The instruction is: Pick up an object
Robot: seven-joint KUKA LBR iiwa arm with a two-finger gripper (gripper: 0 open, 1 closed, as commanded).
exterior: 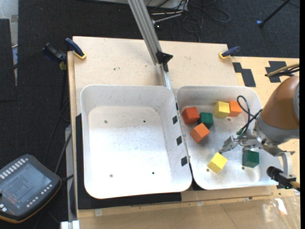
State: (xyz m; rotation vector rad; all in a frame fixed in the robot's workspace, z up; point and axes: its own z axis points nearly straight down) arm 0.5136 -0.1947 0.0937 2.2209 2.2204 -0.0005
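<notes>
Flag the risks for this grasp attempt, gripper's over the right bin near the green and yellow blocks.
1. The gripper sits between the yellow cube and the dark green cube; it may descend into the gap and close on nothing, or nudge one aside.
2. The dark green cube lies close to the right bin wall and partly under the wrist, so finger clearance there looks tight.
</notes>
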